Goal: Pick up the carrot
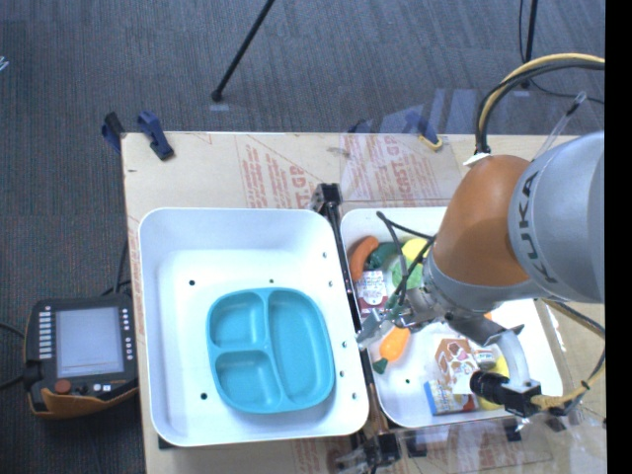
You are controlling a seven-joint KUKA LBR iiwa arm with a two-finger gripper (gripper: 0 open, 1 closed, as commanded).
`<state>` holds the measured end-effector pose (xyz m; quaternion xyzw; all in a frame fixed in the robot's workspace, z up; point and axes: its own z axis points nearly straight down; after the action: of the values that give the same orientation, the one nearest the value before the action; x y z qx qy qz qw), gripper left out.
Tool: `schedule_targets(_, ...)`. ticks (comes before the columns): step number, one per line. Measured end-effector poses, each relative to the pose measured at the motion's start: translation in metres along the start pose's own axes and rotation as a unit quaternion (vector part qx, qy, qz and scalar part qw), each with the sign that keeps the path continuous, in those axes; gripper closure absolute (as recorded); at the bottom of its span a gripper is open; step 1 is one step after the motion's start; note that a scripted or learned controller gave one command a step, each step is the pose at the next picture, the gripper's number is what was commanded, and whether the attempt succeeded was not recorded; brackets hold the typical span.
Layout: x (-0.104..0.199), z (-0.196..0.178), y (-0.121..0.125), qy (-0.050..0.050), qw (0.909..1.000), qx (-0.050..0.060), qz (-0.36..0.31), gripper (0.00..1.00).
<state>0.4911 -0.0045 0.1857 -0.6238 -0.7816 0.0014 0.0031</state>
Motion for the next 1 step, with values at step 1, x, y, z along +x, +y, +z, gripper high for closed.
schedule_targets(1,-0.0473,0.0003,-0.0272,0.0,0.9966,0.001,0.082,0.0)
